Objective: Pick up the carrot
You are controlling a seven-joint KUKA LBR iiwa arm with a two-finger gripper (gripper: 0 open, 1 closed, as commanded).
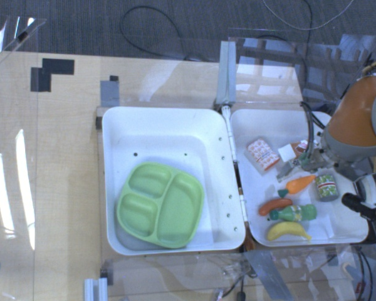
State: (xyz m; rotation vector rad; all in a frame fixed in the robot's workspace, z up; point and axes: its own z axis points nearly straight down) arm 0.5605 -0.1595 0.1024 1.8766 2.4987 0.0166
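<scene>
Carrot [300,184] in right bin [357,234], long axis slanted, thin end up-right, fat end down-left. Arm reaches in from right; gripper [299,165] just above carrot, jaw state unclear.

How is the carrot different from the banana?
The carrot is orange and tapers to a point; the banana is yellow and curved. The carrot lies mid-bin, right beside the gripper; the banana lies by the near rim, farther from it. The carrot tilts up toward the right, while the banana lies nearly level. Both rest in the right bin.
</scene>
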